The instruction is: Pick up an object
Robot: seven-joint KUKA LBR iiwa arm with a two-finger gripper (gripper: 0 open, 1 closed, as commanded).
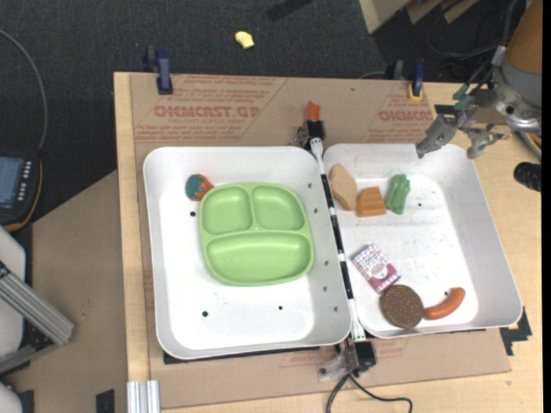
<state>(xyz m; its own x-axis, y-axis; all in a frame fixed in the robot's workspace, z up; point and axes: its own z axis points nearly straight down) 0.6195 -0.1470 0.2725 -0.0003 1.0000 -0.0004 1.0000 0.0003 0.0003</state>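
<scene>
Tabletop (129, 231), two white bins side by side. Left bin (172, 299) carries a green divided plate (256, 232), with a small red-and-green toy (198, 187) at its far left corner.

Right bin (482, 231) carries the pickable lot. Far end, near the divider: a tan wedge (343, 186), an orange block (371, 202) touching it, a green piece (397, 193) just beside that. Near end: a pink packet (375, 267), a brown disc (402, 305) just below it, a red-orange sausage (444, 303) beside the disc, close to the front wall.

Arm in from the right. Hand (456, 136) hangs above the right bin's far rim, fingers spread wide, nothing between them. Well apart from every object.

Handling, judged: all look like light plastic play food, rigid, smooth, likely a bit slippery. Green piece is nearest the hand and narrow; take it across its short width at mid-length. Orange block offers flat sides, but the wedge crowds one face. Packet lies flat and thin, poor purchase. Disc is probably wider than is easy; edge-to-edge only. Sausage is round and may roll off the fingertips, and the wall limits clearance.
</scene>
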